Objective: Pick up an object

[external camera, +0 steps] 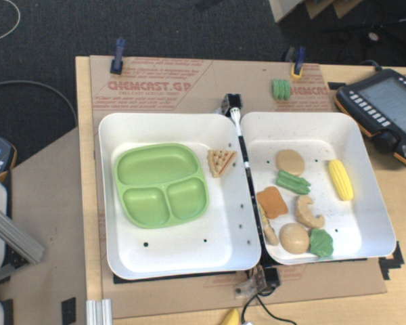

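The right bin (365, 154) holds several toy foods. A yellow corn cob (341, 179) lies near its right wall. A round tan bun (290, 162) sits above a green pea pod (293, 182). An orange-brown slice (273, 202) lies by the left wall, with a small tan piece (270, 233) below it. A tan curved piece (308, 212), a round beige ball (294, 238) and a green leafy piece (321, 243) crowd the front. In the left bin (183, 256) a green divided plate (162, 183) lies beside a waffle wedge (220, 161).
A small green object (281, 89) rests on the cardboard behind the right bin. Blue clamps (118, 51) (298, 59) pin the board's far edge. A black clip (231, 102) joins the bins. A pendant (382, 107) lies at the right.
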